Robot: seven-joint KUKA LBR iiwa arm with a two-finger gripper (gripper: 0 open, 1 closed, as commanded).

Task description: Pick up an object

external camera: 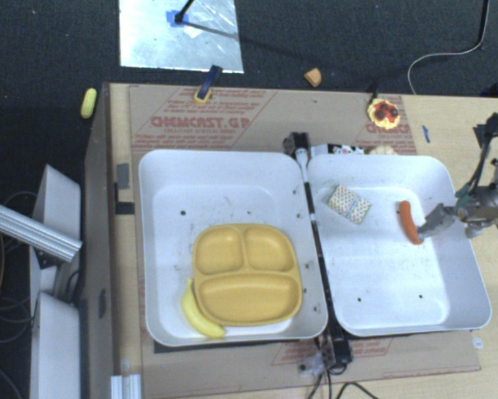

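Note:
In the right bin [398, 306], an orange sausage-shaped object [408, 222] lies near the right wall. A small patterned packet [349, 203] rests at the bin's back left. My gripper [438, 220] comes in over the right rim, its tip just right of the orange object and very close to it. Nothing shows held in it. The left bin [174, 181] holds a yellow divided plate [247, 273], with a yellow banana [196, 310] lying along the plate's front left edge.
Behind the right bin, a small round pizza-like toy [384, 112] sits on the cardboard bench top. A blue and yellow tool [207, 84] lies at the bench's back edge. A yellow piece [88, 102] and an orange piece [313, 76] lie on the floor beyond.

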